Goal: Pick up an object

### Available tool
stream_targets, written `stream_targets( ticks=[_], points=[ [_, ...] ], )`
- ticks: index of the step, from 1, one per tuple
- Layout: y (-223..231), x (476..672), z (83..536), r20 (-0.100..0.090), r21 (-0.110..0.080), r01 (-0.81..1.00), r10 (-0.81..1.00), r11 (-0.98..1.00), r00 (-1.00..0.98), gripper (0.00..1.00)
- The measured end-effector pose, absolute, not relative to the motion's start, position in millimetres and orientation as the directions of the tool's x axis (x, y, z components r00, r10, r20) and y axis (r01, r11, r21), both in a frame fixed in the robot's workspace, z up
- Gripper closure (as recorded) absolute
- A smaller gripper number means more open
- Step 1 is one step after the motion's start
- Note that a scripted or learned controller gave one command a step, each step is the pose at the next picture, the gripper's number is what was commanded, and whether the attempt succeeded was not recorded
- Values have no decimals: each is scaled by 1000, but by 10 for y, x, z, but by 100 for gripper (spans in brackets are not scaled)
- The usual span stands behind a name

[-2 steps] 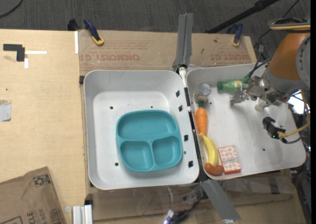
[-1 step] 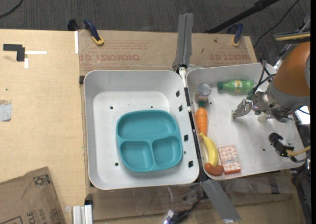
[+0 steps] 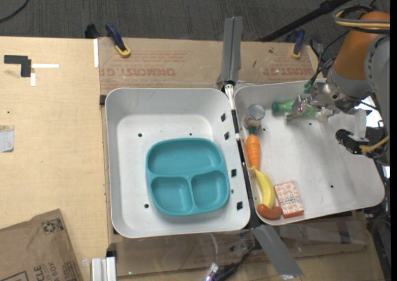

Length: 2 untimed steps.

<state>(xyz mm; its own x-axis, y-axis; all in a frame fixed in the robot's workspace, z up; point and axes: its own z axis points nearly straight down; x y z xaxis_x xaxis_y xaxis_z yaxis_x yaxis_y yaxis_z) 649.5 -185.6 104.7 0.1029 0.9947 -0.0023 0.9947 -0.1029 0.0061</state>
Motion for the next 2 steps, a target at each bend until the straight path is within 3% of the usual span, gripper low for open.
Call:
stream_targets(
  ticks=[1, 2],
  points=[
    [-1857, 5960, 1088, -4, 36, 995, 996, -89, 90, 0],
    [-1799, 6184, 1071, -5, 27, 993, 994, -112, 112, 0]
  ],
)
